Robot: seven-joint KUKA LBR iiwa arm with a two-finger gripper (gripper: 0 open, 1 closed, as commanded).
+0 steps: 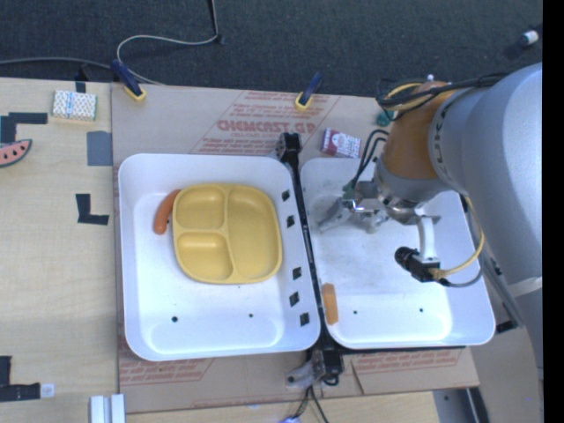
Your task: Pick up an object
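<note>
Jaws (pixel 333 216): over right bin (pixel 458 324), state cannot be told.
Yellow plate (pixel 227 233): left bin (pixel 211 337).
Orange piece (pixel 330 302): right bin's left edge.

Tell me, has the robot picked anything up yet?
Not yet. Nothing looks done: the yellow plate and the orange carrot beside it lie in the left bin, and another small orange piece lies at the right bin's left edge. The gripper hangs over the right bin, holding nothing. The whole pick is left.
</note>
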